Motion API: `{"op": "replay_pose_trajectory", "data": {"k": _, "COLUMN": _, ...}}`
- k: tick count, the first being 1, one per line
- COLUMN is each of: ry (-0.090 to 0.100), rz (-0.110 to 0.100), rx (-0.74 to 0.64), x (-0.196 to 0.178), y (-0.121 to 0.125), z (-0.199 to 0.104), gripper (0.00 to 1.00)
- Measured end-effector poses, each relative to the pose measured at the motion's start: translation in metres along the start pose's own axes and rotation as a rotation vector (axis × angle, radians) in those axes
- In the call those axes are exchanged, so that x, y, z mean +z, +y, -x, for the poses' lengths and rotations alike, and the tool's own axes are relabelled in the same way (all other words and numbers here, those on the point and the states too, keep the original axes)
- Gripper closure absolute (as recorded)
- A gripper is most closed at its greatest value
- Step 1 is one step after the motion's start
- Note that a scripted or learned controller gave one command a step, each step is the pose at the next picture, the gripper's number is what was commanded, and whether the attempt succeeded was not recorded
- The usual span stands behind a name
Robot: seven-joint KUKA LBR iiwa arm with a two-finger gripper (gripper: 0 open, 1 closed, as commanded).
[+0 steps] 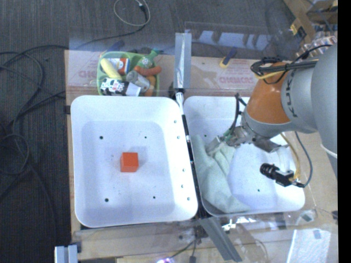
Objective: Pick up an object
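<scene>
A green basket (128, 73) of clutter sits behind the bins on the tabletop (77, 70); whether the jaws are open cannot be told.

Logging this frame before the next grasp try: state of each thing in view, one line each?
orange block: lying flat, alone near the middle of the left bin, untouched.
pale cloth: crumpled in the right bin, along its left side.
hand: low over the cloth's upper edge; grip state unclear.
green basket: behind the left bin, full of small items.

A cube (129, 161) lies in the left bin (88, 114); a cloth (216, 174) in the right bin (208, 106).
</scene>
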State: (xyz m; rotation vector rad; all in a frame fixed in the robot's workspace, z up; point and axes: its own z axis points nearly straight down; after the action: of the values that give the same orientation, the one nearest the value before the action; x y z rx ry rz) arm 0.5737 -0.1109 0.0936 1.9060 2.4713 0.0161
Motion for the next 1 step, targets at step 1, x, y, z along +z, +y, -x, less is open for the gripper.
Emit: {"op": "replay_pose_trajectory", "data": {"k": 1, "ry": 0.001, "rz": 0.002, "rx": 0.043, "x": -0.0001, "y": -0.0059, "z": -0.0059, "gripper": 0.0}}
